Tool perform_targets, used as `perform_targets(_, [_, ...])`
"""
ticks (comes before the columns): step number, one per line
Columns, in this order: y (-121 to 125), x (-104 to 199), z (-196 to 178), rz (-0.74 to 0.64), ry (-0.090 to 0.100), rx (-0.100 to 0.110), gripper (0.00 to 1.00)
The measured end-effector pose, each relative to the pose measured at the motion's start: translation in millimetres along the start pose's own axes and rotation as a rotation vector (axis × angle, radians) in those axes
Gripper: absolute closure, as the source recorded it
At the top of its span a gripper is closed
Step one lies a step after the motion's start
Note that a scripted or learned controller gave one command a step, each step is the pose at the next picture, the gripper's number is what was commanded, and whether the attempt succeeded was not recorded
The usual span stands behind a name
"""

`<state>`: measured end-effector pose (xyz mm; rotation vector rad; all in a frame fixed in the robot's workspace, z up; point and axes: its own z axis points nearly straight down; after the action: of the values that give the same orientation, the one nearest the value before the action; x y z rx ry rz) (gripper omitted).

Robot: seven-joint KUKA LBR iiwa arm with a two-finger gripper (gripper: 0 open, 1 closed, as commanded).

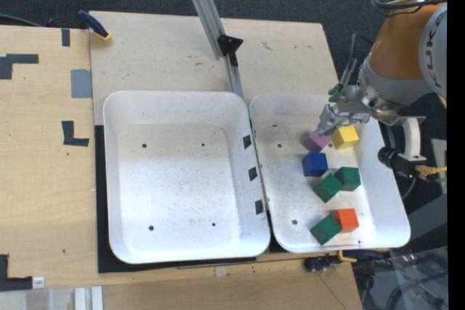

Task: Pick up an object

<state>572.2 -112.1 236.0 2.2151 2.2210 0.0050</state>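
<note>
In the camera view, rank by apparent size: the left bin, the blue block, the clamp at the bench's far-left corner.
1. left bin, by far the largest.
2. and 3. blue block and clamp look about alike; the clamp lies farther away, so no ranking.

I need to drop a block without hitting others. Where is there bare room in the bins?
The left bin has a bare floor throughout. In the right bin, room lies along its left side and top. Crowded: the right half, from the purple block down to the orange block.
</note>
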Motion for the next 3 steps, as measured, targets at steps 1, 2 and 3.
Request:
perform_targets(1, [1, 0, -17, 0.001, 0.001, 0.005, 1.0])
perform_targets(2, [-6, 50, -22, -0.004, 0.003, 0.007, 1.0])
perform_targets(3, [1, 106, -11, -0.004, 0.003, 0.009, 1.0])
